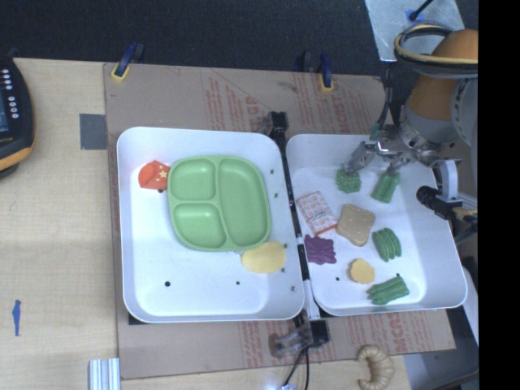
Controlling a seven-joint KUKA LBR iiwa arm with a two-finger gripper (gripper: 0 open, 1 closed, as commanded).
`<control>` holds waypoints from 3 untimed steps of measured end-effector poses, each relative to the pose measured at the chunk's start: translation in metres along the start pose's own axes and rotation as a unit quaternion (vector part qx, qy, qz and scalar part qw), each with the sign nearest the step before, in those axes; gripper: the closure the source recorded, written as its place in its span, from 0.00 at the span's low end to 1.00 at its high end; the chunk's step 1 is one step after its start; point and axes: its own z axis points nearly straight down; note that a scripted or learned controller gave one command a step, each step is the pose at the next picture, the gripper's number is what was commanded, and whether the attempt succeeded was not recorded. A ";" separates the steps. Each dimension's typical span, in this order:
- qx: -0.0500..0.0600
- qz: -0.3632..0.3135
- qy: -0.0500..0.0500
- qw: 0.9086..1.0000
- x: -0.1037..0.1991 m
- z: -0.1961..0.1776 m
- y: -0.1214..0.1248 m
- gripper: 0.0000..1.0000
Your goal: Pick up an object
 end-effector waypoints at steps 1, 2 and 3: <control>0.005 0.000 0.001 1.000 -0.026 0.016 -0.059 0.00; 0.004 0.000 0.002 1.000 -0.039 0.018 -0.126 0.00; 0.002 -0.003 0.001 1.000 -0.039 0.006 -0.122 1.00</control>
